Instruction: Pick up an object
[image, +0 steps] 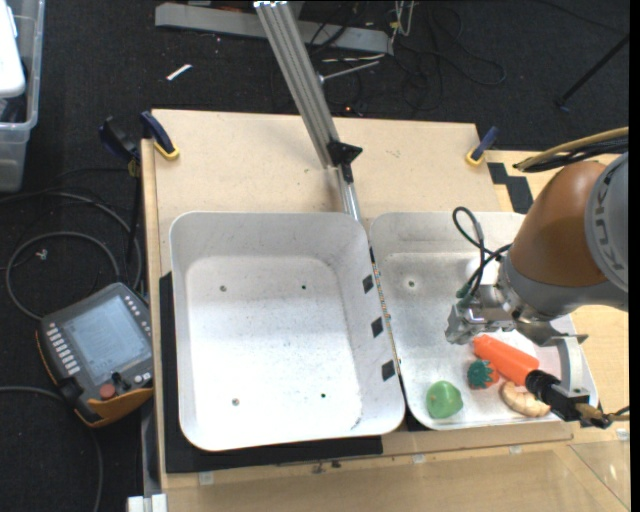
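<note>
And here we are above the bench (250, 160), two shallow white bins side by side. The left bin (200, 300) shows a bare, speckled floor. All the action is in the right bin (420, 250), where the arm (565, 235) comes in from three o'clock, its orange band catching the eye above the grey wrist.

The gripper (472, 322) hangs low over the middle of the right bin, and whether its fingers are spread or closed, I cannot tell from up here; the wrist body hides them. Nothing is seen caught between them.

Now the objects, clustered toward five o'clock in that bin. An orange carrot-like piece (505, 355) lies slantwise, its upper end just beside the gripper at about four o'clock from it. Tucked against the carrot's lower side sits a small teal object (481, 374). At seven o'clock from that, near the bin's front wall, rests a green ball (444, 400). Over at the right front corner lies a pale tan piece (523, 399), with a black-tipped part crossing just above it.

Off the bench at nine o'clock, a pendant controller (95, 345) lies on the dark floor.
</note>
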